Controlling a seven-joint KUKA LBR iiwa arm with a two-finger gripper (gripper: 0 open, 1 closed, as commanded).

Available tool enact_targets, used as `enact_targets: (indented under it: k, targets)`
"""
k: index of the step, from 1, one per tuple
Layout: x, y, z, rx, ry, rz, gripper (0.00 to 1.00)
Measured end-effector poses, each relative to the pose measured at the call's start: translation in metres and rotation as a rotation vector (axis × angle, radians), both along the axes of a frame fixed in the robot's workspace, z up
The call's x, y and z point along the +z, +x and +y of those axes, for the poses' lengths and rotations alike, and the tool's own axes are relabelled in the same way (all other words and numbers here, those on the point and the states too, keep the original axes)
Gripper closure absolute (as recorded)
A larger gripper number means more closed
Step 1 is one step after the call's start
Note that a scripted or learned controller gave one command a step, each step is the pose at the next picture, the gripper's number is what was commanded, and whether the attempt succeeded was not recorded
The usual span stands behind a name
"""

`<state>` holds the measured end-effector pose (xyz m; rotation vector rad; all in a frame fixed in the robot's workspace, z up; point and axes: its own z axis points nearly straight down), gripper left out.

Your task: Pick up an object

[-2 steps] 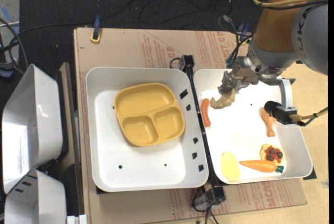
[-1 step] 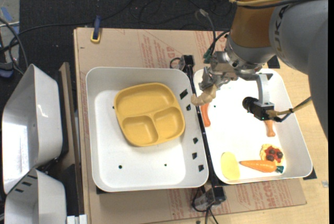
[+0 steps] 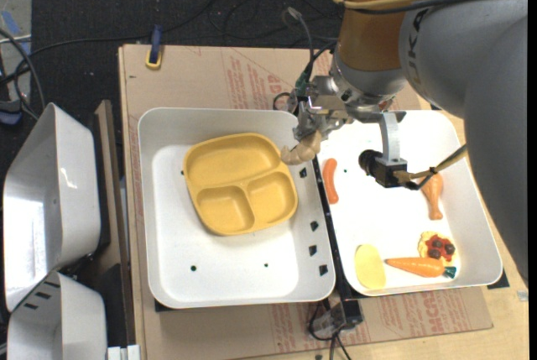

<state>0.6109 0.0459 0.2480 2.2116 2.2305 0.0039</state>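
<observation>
My gripper hangs low over the right rim of the left bin, right beside the upper right corner of a yellow divided plate. A small tan shape sits at its tip; I cannot tell whether that is a held thing or part of the gripper. In the right bin lie a red sausage, a tan chicken drumstick, an orange carrot, a pale yellow slice and a small tart with dark berries.
The grey arm with its orange band covers the upper right of the scene and part of the right bin's far edge. Cables lie behind the bench. White containers stand off to the left.
</observation>
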Motion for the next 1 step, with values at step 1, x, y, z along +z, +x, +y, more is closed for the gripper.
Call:
enact_targets:
  k: [1]
  targets:
    - [-0.0005, 0.0113, 0.0515, 0.0, 0.0, 0.0, 1.0]
